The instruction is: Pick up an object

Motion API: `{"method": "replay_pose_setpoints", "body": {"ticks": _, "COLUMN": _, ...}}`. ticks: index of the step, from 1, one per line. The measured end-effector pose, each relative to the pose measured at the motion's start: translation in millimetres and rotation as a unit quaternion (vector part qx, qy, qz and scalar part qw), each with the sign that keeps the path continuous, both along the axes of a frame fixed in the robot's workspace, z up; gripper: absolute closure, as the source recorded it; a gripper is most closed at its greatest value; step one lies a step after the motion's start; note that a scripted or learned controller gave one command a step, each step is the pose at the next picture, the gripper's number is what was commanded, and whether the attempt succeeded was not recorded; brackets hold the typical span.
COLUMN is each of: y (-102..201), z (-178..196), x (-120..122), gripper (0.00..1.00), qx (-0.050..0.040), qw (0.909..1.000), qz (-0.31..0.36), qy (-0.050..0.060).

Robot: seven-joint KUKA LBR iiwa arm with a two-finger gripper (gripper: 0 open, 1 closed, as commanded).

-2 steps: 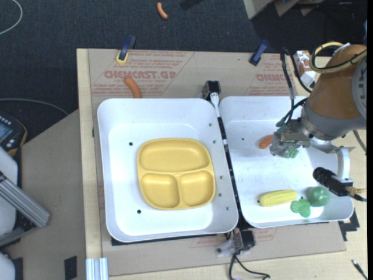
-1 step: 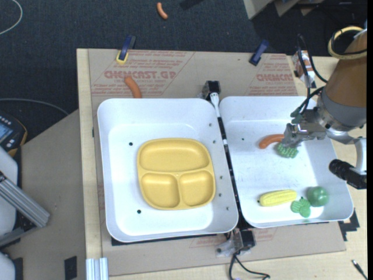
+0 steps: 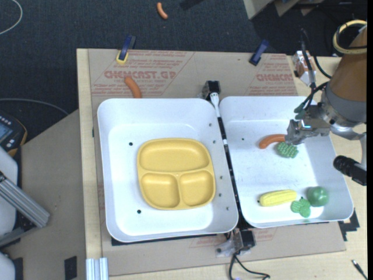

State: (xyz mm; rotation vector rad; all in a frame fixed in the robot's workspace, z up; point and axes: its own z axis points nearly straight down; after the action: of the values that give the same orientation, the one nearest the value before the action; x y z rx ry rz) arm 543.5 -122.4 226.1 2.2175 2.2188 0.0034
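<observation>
Yellow corn [image 3: 277, 198] beside green toys [image 3: 309, 201], gripper [image 3: 297, 134] over ridged green piece [image 3: 287, 150]

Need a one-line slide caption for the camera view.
Tool low over green toy and orange sausage in right bin; yellow tray in left bin.

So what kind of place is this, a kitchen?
Probably a robot lab, not a kitchen. A robot arm reaches over two white bins clamped to a board, the food, like the corn, looks like toys, and cables trail on the dark carpet.
</observation>
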Motion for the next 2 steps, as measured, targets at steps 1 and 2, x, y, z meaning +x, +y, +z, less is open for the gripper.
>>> {"method": "replay_pose_setpoints", "body": {"ticks": 1, "y": 56.3, "z": -3.5, "x": 28.3, "gripper": 1.00, "qx": 0.0015, "qw": 1.0000, "qz": 0.003, "qy": 0.000}}
{"method": "replay_pose_setpoints", "body": {"ticks": 2, "y": 111.6, "z": -12.2, "x": 49.3, "gripper": 1.00, "qx": 0.0015, "qw": 1.0000, "qz": 0.003, "qy": 0.001}}
